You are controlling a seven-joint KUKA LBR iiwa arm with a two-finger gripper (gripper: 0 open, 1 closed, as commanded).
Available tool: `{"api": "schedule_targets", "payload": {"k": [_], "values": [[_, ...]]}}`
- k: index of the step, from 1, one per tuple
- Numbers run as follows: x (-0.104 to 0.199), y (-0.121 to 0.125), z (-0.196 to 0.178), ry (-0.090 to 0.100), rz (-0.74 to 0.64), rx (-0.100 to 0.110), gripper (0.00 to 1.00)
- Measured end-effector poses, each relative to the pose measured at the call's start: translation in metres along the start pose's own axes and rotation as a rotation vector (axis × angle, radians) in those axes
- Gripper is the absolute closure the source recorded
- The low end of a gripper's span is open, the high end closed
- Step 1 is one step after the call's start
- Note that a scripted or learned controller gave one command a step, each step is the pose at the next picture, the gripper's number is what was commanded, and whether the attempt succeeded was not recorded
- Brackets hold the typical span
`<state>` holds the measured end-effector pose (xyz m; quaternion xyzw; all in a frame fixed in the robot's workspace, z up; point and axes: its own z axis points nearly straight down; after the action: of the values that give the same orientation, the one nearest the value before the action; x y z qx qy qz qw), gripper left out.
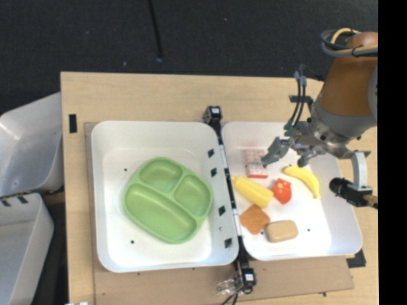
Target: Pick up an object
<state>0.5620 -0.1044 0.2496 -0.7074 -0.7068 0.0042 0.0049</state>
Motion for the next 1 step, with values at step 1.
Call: {"api": "schedule_targets", "payload": {"k": [1], "values": [[0.0001,0.0022,-0.0073,-0.002,-0.002,-0.014,0.0]]}}
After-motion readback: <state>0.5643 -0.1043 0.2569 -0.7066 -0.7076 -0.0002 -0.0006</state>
